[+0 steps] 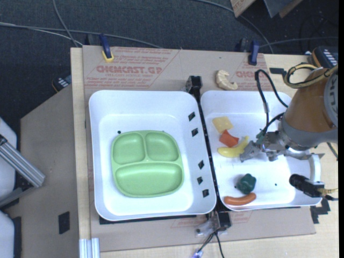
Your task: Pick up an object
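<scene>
The right bin (279,200) holds several toy foods: a yellow wedge (222,123), a red-orange piece (228,139), a yellow banana (233,150), a dark green lump (246,183) and a red sausage (239,199). My gripper (252,151) reaches in from the right and hangs low over the bin's middle, its tip right beside the banana's right end. Nothing shows between its fingers.
The left bin (102,144) carries a green divided plate (148,162). A beige object (226,79) lies on the cardboard behind the right bin. Black cables loop over the right bin's far side. Clamps stand at the bench's back edge.
</scene>
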Robot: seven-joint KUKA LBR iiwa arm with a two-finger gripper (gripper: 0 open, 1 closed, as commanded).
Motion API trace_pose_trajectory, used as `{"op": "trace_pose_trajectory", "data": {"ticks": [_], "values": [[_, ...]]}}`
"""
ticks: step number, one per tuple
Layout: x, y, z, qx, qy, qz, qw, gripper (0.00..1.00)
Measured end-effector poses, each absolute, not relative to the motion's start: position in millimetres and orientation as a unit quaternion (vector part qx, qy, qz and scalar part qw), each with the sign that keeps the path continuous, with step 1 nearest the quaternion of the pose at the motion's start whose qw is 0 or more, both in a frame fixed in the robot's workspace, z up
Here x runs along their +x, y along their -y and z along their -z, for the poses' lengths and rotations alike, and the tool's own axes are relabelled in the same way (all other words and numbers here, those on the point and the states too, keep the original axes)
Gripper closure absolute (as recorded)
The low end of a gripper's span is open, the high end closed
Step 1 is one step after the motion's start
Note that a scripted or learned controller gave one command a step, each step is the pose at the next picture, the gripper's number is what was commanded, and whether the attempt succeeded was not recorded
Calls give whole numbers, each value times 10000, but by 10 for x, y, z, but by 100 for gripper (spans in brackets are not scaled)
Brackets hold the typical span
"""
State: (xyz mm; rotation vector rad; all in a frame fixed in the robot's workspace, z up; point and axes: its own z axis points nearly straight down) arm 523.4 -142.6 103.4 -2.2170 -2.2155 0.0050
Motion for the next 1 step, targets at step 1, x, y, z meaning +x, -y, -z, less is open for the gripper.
{"op": "trace_pose_trajectory", "data": {"ticks": [1], "values": [[5231, 1419, -837, -7071, 7071, -7, 24, 0]]}}
